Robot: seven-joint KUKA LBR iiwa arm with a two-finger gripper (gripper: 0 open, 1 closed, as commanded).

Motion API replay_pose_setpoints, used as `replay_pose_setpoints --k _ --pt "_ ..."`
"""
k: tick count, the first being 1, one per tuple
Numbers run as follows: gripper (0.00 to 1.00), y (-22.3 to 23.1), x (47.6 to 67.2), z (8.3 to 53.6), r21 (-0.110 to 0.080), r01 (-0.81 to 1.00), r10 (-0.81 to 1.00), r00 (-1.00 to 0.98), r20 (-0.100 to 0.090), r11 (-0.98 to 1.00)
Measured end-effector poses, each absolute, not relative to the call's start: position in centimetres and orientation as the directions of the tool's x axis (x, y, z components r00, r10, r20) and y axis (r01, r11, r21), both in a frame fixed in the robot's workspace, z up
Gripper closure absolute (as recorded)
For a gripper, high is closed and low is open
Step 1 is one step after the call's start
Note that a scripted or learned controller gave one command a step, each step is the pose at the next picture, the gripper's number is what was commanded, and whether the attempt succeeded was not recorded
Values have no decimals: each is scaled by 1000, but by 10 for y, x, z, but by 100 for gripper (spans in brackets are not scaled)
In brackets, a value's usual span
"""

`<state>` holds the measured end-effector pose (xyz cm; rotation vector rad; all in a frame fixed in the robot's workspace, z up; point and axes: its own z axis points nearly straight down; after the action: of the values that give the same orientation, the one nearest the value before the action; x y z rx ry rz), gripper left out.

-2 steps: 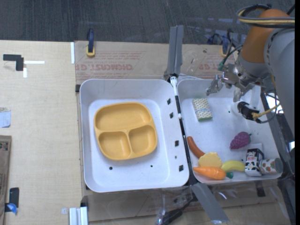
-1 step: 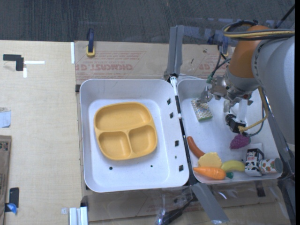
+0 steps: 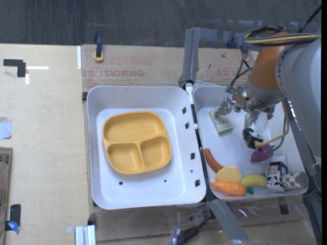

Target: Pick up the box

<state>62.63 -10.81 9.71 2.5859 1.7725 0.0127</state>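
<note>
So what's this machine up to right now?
The robot arm reaches into the right bin, its gripper hovering among toy food. It is meant to pick up the box, which lies untouched near the bin's lower right corner. The left bin holds a yellow divided plate.

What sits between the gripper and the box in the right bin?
The purple toy lies between the gripper and the box, seen in the camera view.

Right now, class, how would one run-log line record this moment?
stage: approach | gripper: above right bin, holding nothing visible | box: near-right corner, untouched | left bin: yellow divided plate
</note>
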Motion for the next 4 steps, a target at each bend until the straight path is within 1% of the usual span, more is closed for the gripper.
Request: replay_pose_setpoints --k 1,2,3,4 --pt "100 -108 627 107 10 933 933 361 4 -361" --pt "100 -79 635 246 0 951 951 308 -2 -308" --pt "0 -79 635 245 -2 951 951 308 -2 -308" --pt "0 -79 635 245 -2 951 951 308 -2 -308"
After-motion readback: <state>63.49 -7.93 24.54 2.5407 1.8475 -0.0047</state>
